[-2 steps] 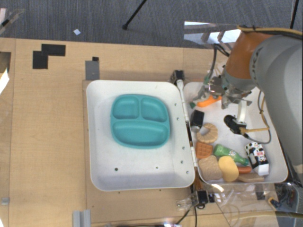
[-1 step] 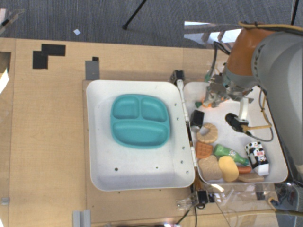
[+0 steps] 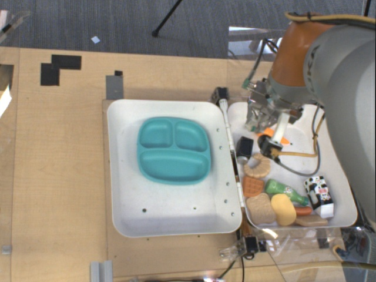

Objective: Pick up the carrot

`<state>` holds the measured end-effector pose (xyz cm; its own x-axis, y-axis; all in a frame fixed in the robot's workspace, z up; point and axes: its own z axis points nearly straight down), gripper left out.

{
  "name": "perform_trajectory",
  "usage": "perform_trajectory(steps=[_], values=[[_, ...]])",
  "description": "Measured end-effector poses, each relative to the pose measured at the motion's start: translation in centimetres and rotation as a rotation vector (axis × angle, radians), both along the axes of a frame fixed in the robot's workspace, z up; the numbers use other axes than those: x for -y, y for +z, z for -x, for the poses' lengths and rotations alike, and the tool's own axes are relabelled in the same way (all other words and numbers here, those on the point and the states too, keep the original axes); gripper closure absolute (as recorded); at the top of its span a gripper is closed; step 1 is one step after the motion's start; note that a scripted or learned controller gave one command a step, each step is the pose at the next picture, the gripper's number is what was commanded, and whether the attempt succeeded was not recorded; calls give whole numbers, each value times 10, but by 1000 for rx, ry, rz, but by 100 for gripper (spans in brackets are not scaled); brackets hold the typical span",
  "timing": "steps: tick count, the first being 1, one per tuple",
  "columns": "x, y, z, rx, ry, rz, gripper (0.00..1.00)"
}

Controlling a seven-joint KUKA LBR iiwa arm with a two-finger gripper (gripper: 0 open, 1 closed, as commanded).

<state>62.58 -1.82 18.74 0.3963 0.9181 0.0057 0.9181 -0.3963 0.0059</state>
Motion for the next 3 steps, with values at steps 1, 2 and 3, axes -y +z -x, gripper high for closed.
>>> perform_trajectory(steps=[1, 2, 3], values=[[2, -2, 1, -3, -1, 2, 0], [86, -52, 11, -11, -2, 7, 0], [91, -101, 12, -5, -200, -1, 0]])
